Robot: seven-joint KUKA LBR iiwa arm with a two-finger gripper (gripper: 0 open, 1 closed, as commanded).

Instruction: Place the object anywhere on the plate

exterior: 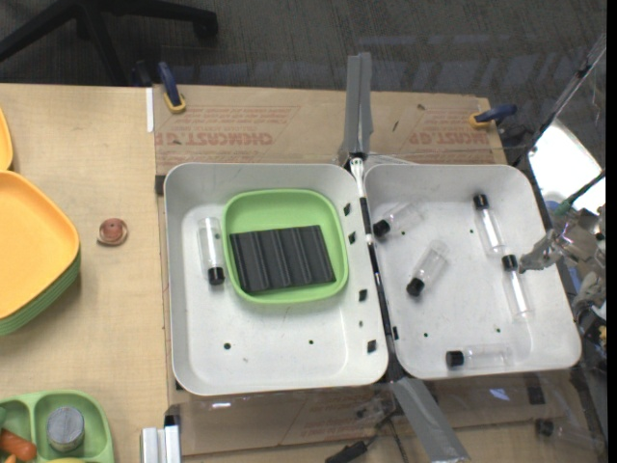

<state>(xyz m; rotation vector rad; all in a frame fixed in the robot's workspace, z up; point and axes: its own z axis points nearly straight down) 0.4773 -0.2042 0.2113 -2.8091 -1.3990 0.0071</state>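
A green square plate [281,204] lies in the left bin [270,360], with a black ridged slab [284,258] resting on it. Beside the plate's left edge lies a clear tube with a black cap [209,249]. The right bin [453,186] holds several more clear, black-capped tubes, such as a short one [427,268] near its middle and a long one [487,222] farther right. My gripper [557,247] hangs over the right bin's right rim, just right of the black cap of another long tube [516,287]. Nothing shows between its fingers.
A stack of yellow plates [29,249] and a small reddish knob [113,231] sit on the bench left of the bins. A green compartment tray [48,432] is at the lower left. Clamps [172,93] hold the cardboard behind the bins.
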